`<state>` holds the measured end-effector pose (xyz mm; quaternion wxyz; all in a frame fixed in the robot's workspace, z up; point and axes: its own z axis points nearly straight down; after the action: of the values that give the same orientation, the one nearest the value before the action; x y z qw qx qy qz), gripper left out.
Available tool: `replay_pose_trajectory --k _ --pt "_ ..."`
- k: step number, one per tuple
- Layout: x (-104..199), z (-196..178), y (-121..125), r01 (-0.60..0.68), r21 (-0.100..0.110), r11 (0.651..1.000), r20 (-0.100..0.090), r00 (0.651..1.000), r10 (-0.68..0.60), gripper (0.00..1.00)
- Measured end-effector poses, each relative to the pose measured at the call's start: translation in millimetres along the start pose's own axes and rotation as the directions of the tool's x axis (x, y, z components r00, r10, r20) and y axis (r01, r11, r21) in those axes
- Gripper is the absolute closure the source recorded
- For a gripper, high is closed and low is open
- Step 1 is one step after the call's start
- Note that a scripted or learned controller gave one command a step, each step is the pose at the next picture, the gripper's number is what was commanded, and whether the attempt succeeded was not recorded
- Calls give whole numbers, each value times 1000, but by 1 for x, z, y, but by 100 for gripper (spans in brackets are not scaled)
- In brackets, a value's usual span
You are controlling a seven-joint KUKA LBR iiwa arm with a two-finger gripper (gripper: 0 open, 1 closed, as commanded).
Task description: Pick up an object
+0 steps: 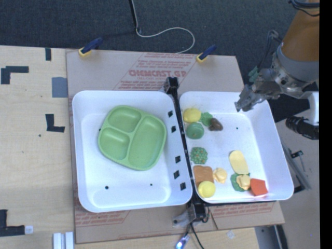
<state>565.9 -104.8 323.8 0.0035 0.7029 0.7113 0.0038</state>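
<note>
Two shallow white bins side by side, touching along a seam lined with small black clips (179,160): left bin (78,139), right bin (278,139). In the left bin, a green divided plate (132,137) with three compartments, lying flat and turned at an angle, nearer the far wall. Under both bins, a brown cardboard sheet (150,74) with red print, pinned at its far edge by two clamps with yellow and blue parts (90,46) (206,52). Beneath that, a pale wooden surface (31,154) with black tape marks (14,72). Beyond, dark carpet (218,9) crossed by a thin white cable (166,32), looped near the cardboard's far edge.
</note>
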Motion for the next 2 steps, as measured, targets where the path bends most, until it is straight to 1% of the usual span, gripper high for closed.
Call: replay_pose_trajectory --k 1,2 --pt "34 -221 8 -6 -8 1000 3 1000 6 100" --pt "75 -158 -49 -8 18 1000 -1 1000 8 100"
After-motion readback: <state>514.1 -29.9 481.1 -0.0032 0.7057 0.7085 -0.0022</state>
